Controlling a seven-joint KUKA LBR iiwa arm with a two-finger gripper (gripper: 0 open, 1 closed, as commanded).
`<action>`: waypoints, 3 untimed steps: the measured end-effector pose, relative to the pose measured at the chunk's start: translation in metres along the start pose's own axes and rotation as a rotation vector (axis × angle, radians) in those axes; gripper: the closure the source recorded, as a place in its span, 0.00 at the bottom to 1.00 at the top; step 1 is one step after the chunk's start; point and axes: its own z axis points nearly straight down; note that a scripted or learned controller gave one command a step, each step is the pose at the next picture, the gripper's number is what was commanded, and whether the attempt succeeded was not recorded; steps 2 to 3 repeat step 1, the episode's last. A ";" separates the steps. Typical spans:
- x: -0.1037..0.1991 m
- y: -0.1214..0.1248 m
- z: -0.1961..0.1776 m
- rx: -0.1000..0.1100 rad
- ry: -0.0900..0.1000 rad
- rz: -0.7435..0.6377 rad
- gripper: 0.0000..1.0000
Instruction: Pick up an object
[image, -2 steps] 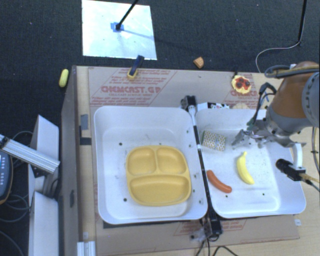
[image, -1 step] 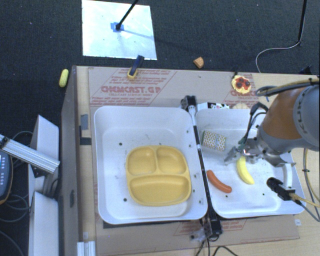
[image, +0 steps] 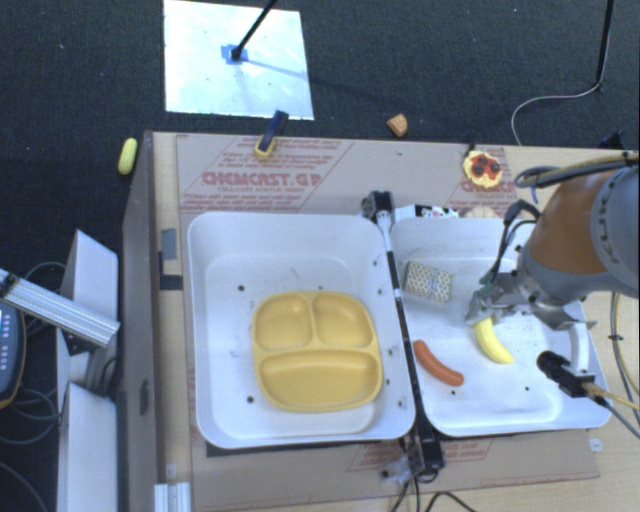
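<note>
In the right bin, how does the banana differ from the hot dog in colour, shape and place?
The banana is yellow; the hot dog is orange-red. The banana is thicker and curved; the hot dog is slimmer and nearly straight. The banana lies right under the tool; the hot dog lies apart, nearer the divider. Both rest flat in the right bin.

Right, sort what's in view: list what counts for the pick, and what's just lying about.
For the pick, in the right bin:
gripper
banana
hot dog
patterned block

Lying about:
yellow divided plate in the left bin
small pizza toy on the bench
brown piece and yellow piece on the floor
</note>
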 end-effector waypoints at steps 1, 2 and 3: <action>0.066 -0.006 -0.091 -0.001 0.001 -0.002 1.00; 0.066 -0.006 -0.091 -0.001 0.001 -0.002 1.00; 0.066 -0.006 -0.091 -0.001 0.001 -0.002 1.00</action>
